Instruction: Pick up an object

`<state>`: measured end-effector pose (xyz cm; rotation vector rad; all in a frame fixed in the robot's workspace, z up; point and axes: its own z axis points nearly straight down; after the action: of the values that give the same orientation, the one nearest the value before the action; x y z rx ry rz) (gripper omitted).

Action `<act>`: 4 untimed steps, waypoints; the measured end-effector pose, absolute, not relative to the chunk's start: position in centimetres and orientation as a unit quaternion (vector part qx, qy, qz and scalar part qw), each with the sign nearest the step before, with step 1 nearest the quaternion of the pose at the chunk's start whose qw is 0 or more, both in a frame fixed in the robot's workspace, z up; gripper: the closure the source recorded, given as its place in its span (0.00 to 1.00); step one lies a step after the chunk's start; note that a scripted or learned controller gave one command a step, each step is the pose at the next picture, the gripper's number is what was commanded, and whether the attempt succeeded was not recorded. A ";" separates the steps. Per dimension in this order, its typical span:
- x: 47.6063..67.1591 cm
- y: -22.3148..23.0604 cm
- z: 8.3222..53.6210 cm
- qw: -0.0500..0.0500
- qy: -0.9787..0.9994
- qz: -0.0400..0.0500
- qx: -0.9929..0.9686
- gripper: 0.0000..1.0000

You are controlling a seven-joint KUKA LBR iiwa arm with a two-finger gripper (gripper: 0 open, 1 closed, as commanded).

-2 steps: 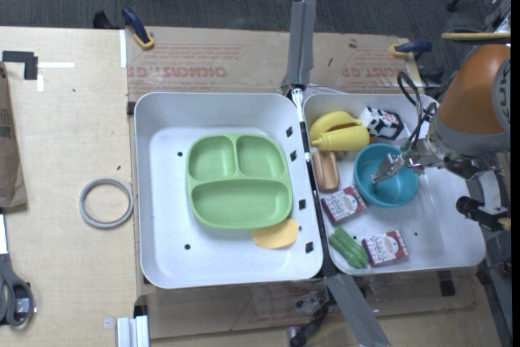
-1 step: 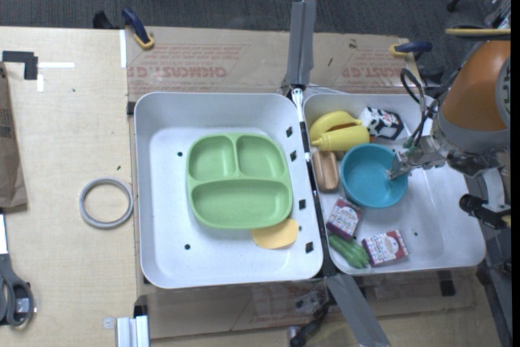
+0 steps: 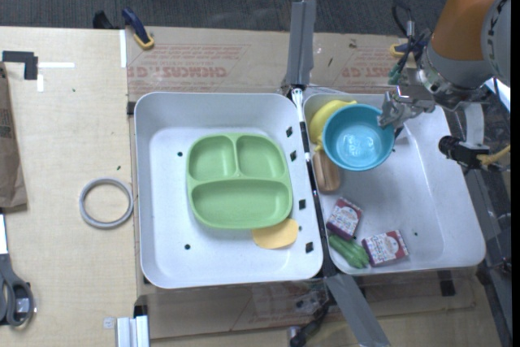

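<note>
The camera view puts your gripper (image 3: 392,111) at the far right rim of the blue bowl (image 3: 357,139), and that is the relation to watch: the bowl's body lies to the left of and slightly nearer than the fingertips, so the rim is the one part within reach. The dark fingers appear to straddle the rim, clamped on its edge, one inside and one outside, though the contact is small in the frame and you should treat the grip as likely rather than certain. The bowl sits in the right bin (image 3: 455,207), at its far left corner, and looks tilted, with its open mouth facing up toward the camera. It overlaps a yellow bowl (image 3: 323,114) behind it and hangs just over a tan oblong object (image 3: 327,173) by the divider. The bowl is round, so no long axis constrains you; it is smooth, glossy, light blue plastic with a thin lip, which may slip under a pinch. Farther toward you in the same bin lie two small red packets (image 3: 344,218) (image 3: 383,248) and a green vegetable (image 3: 348,251), well clear of the arm. The left bin (image 3: 154,175) holds a green divided plate (image 3: 240,180) and a yellow piece (image 3: 275,236).
</note>
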<state>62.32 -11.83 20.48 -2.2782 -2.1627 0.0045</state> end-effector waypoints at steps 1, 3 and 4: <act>66.2 -14.1 12.0 -0.005 -0.749 -0.001 -0.663 1.00; 56.8 -14.3 12.4 0.000 -0.878 0.000 -0.479 1.00; 50.4 -9.5 19.9 0.000 -0.911 0.001 -0.413 1.00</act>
<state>50.39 -9.54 19.94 -1.2984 -2.8604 0.0018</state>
